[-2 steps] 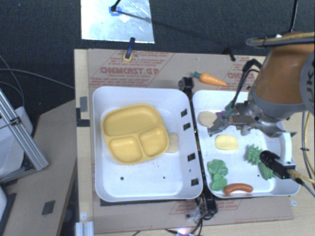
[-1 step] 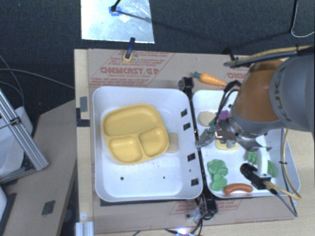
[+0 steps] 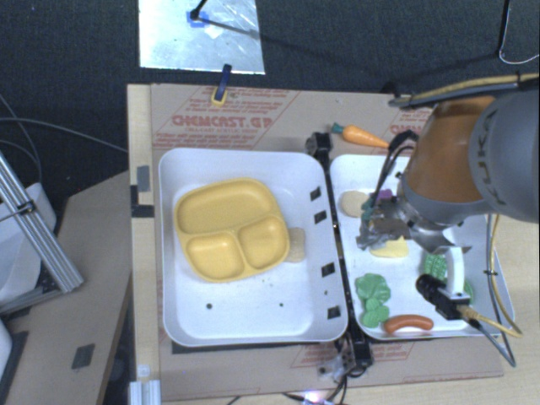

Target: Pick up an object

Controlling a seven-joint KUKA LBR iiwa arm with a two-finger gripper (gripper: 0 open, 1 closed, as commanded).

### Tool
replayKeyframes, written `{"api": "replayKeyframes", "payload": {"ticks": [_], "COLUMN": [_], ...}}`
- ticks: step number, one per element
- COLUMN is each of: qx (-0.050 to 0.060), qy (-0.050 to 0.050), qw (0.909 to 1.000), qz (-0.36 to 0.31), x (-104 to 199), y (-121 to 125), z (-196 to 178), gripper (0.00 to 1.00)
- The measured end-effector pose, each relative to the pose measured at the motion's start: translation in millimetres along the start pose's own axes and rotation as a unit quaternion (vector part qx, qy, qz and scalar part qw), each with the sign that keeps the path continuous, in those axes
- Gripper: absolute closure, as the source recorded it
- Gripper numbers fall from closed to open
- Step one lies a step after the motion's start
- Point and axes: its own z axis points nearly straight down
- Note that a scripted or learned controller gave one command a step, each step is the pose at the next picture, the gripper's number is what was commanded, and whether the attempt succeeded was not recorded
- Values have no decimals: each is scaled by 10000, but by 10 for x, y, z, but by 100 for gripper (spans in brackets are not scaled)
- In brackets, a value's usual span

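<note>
Where right bin (image 3: 359,165) sits, tool (image 3: 377,230) over yellow piece (image 3: 392,249)

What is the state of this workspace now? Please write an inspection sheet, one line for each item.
Surface: two white bins on a printed board; left bin, right bin.
Job's things: right bin has a sausage, green leafy pieces, a pale round piece, a yellow piece.
Clutter: yellow divided tray in the left bin; carrot on the board behind the bins.
Claw: claw low over the right bin; open or shut, cannot tell.
Cables: black cable along the arm.
Surroundings: shiny sheet on dark floor.
</note>
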Motion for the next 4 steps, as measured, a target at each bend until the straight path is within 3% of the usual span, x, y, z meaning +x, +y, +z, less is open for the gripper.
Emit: {"api": "replayKeyframes", "payload": {"ticks": [1,2,3,4], "qx": [25,-84,5,11], "qy": [11,32,-6,15], "qw": [10000,10000,10000,10000], "qz": [-16,-28,39,-48], "x": [439,1125,634,1629], "y": [-296,-256,-274,-280], "z": [112,-2184,-1857,-1726], "gripper": [100,100,100,100]}}
